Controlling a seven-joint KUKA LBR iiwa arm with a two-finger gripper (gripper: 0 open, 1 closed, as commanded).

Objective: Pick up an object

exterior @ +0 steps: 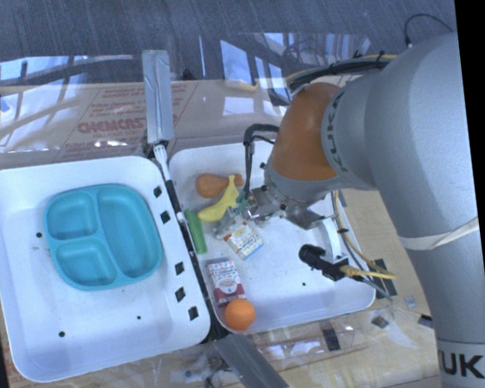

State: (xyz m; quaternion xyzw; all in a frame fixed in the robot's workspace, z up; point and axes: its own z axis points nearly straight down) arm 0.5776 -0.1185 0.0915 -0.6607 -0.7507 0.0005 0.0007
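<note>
In the right bin (pixel 359 301), near the frame's centre, the gripper (pixel 246 207) hangs low over a yellow banana (pixel 219 207) and a small carton (pixel 244 241). An orange (pixel 239 314) lies well below, at the bin's lower left corner.
</note>
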